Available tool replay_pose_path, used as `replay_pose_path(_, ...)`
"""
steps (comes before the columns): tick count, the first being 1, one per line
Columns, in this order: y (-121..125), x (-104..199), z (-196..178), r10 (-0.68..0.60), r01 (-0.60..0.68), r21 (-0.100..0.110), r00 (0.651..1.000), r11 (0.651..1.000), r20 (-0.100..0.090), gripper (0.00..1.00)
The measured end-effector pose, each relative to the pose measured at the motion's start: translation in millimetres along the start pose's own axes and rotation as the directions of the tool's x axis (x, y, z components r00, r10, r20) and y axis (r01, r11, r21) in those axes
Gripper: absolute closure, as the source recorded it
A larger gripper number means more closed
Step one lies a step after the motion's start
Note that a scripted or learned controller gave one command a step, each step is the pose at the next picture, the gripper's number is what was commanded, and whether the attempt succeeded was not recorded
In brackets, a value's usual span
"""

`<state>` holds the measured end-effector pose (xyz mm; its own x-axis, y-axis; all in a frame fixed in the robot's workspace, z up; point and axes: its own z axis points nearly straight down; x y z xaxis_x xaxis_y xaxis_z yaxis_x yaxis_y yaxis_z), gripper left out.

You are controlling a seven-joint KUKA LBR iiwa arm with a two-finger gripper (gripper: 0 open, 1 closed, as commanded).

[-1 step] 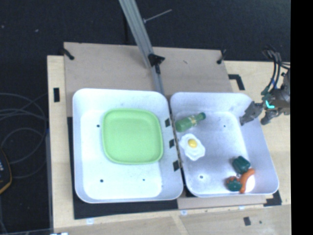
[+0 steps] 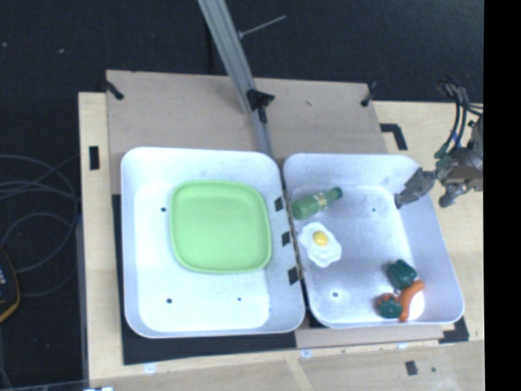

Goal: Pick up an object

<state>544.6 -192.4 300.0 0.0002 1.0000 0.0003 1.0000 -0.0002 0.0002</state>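
Overhead slanted view of the bench, read from left to right. The left shallow white plastic bin (image 2: 146, 300) carries a square light-green plastic plate (image 2: 220, 226) lying flat near its middle. The right shallow white plastic bin (image 2: 362, 169) holds the candidates for picking: a small green plastic bottle (image 2: 316, 203) lying on its side near the dividing wall, a toy fried egg with a yellow yolk (image 2: 320, 245) just below it, and, in the lower right corner, a dark green block (image 2: 401, 273) close beside an orange-and-white toy piece (image 2: 404, 301), the two too crowded to tell whether they touch. The two-finger gripper (image 2: 430, 184) hangs over the upper right rim of this bin with its jaws spread apart and nothing between them. As a judgement, the approach is only beginning. A clean grasp would favour the bottle, which lies apart from its neighbours: centre the fingers across its narrow width, descend vertically, and close only once both fingers straddle the body. The cornered cluster risks a wall collision.
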Motion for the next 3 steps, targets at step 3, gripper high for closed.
replay_pose_path(3,1,6,170,0.001,-0.001,0.005,1.0,1.0,0.0,0.0)
